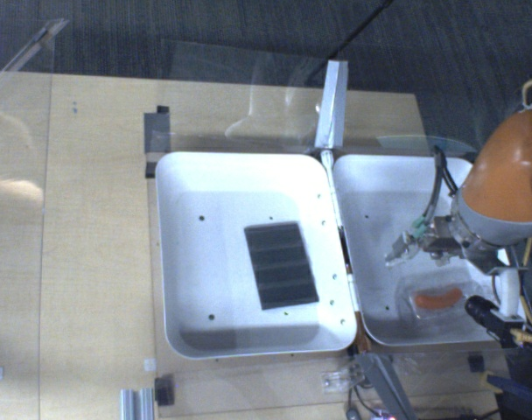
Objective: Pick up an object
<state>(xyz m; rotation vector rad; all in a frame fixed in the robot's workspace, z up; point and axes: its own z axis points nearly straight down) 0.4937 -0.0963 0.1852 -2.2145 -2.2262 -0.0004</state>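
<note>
A dark ribbed rectangular pad (pixel 281 265) lies flat in the middle of the left bin (pixel 187 234). In the right bin (pixel 371 191), a small orange oblong object (pixel 437 300) in a clear wrapper rests near the front wall. My gripper (pixel 411 245) hangs over the right bin, just above and to the left of the orange object and apart from it. Nothing shows in its grasp. The arm's orange band (pixel 511 173) and grey wrist cover the right part of that bin.
A metal divider post (pixel 332 112) rises behind the seam between the two bins. Cables (pixel 441 186) run along the wrist. Black brackets (pixel 159 129) sit at the left bin's back corner, and wooden bench surface (pixel 73 261) spreads to the left.
</note>
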